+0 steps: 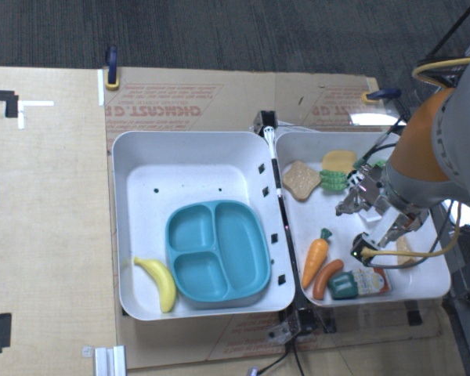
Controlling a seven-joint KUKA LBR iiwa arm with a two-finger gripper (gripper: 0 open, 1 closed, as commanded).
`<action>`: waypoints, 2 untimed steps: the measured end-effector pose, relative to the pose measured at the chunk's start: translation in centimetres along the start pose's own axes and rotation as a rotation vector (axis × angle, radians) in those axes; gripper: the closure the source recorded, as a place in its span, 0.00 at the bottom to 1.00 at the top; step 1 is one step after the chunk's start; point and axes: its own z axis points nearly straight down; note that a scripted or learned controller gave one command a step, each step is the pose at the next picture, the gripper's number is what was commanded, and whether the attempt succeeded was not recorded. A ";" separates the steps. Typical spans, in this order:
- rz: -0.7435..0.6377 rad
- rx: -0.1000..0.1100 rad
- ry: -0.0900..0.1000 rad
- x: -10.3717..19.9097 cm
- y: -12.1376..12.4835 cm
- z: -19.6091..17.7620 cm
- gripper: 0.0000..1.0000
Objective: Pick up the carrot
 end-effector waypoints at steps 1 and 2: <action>-0.081 -0.012 0.012 -2.2 -3.0 4.4 0.00; 0.077 -0.026 0.017 -2.0 -2.9 4.5 0.00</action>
